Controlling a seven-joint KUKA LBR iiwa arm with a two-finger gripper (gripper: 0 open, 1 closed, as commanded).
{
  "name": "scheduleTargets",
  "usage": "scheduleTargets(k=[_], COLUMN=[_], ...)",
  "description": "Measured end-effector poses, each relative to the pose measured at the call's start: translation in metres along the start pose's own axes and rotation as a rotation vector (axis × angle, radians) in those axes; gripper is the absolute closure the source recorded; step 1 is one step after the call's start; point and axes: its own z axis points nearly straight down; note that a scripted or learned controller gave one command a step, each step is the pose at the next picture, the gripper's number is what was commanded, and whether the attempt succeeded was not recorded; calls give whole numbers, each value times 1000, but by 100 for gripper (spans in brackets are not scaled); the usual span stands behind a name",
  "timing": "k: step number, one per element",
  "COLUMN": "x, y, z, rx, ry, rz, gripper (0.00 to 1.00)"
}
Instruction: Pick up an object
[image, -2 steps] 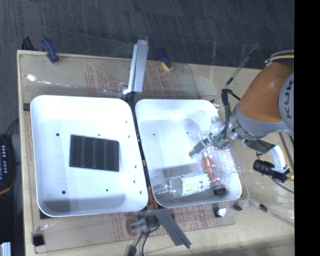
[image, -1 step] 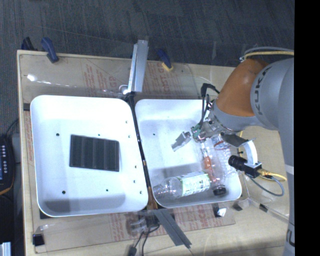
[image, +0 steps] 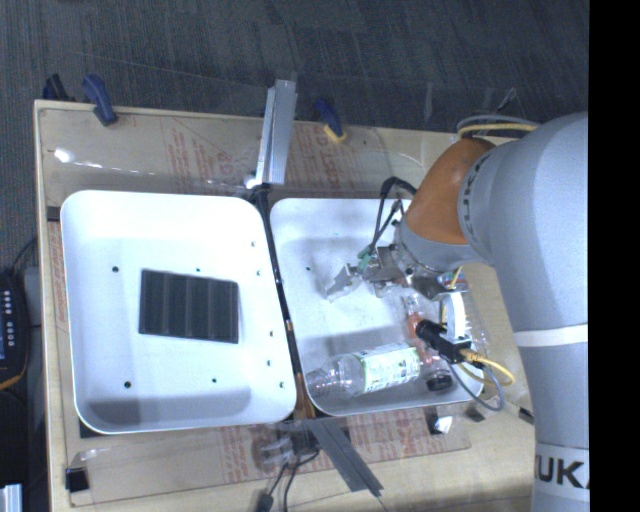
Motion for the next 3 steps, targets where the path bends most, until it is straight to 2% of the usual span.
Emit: scheduleTargets(k=[1,2,3], x=[-17,0,-12], y=[-31,-67,-68], z=[-51,-121,-115], rx=[-3,-5,-2], ry=[-1,-2,0], rz=[305,76,22], gripper=[0,0,0])
